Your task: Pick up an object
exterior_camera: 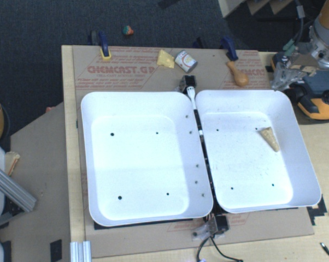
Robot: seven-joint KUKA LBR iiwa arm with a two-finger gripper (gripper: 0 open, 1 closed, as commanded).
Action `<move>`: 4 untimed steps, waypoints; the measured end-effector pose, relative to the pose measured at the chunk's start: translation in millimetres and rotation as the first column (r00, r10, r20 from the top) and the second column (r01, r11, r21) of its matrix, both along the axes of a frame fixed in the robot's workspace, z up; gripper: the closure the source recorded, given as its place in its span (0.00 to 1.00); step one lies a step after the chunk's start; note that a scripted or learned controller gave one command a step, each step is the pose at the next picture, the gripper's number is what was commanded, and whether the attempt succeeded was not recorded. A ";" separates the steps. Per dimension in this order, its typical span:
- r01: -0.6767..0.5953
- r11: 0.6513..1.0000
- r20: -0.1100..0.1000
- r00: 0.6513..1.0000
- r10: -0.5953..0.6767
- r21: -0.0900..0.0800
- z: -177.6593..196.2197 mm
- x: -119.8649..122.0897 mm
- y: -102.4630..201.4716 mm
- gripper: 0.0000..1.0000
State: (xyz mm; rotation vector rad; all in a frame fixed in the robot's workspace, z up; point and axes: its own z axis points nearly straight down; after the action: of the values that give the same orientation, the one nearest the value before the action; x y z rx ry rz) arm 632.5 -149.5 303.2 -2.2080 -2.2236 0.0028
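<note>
The tan wedge [269, 138] is lying flat in the right bin [295, 192]; the gripper [285, 76], finger state untellable, is risking sliding it against the wall.

At the camera view's upper right, the grey, rounded arm [324, 23] shows a pale, smooth casing that ends in a lighter ring-shaped flange, with a strip of orange just visible above it at the frame's corner. A dark cable [299, 10] runs in a curve beside the casing toward the wrist. Below the flange sits the small metallic grey tool [285, 75], a compact cluster of silvery and dark parts with a touch of green on its upper side; its finer details are too small to make out.
</note>
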 end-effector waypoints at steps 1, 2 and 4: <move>0.011 1.000 0.015 1.000 -0.011 -0.010 42.7 23.4 -72.2 1.00; 0.004 1.000 0.000 1.000 -0.004 -0.002 -22.7 33.9 -45.4 1.00; -0.002 1.000 0.003 1.000 0.002 0.000 -5.3 33.2 30.0 1.00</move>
State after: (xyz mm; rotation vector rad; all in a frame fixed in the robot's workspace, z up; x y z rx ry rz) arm 665.6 -119.5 297.9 -2.2068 -2.2274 -0.0008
